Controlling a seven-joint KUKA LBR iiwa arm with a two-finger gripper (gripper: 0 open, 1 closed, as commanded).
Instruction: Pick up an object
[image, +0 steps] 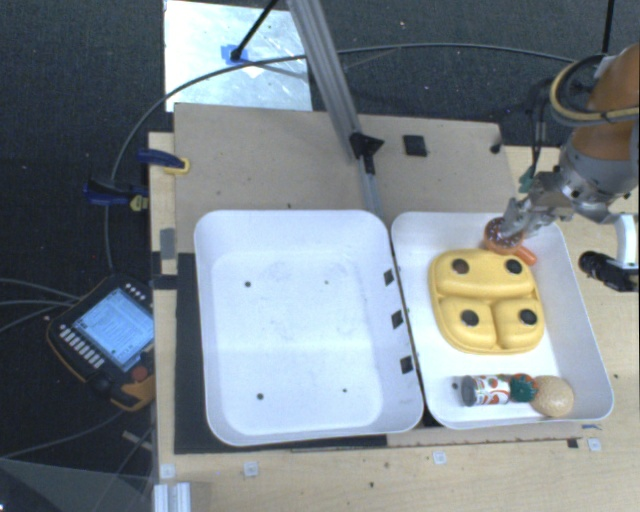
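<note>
**Desk:** Reddish-brown object (496, 236), where does it sit?

**Photographer:** At the far end of the right bin (578, 312), just beyond the top edge of a yellow moulded piece (485, 300) with four dark spots. It looks small and round, and a sliver of orange shows just beside it.

**Desk:** And the arm?

**Photographer:** The grey arm (600, 150) reaches in from the right, its orange band above the wrist. The gripper (514, 222) is down at the reddish-brown object, touching or just over it; the tip is too small and blurred to tell which.

**Desk:** Does it have hold of the thing?

**Photographer:** I cannot tell. How wide the gripper stands is not clear from this height, and nothing is plainly seen clamped in it.

**Desk:** What else is in frame?

**Photographer:** At the near end of the right bin a small bottle (487, 390) with a red and white label lies on its side, next to a beige ball (553, 397). The left bin (212, 262) sits beside the right one, their rims meeting. A handheld control pad (105, 335) with a lit screen lies off the bench at left.
</note>
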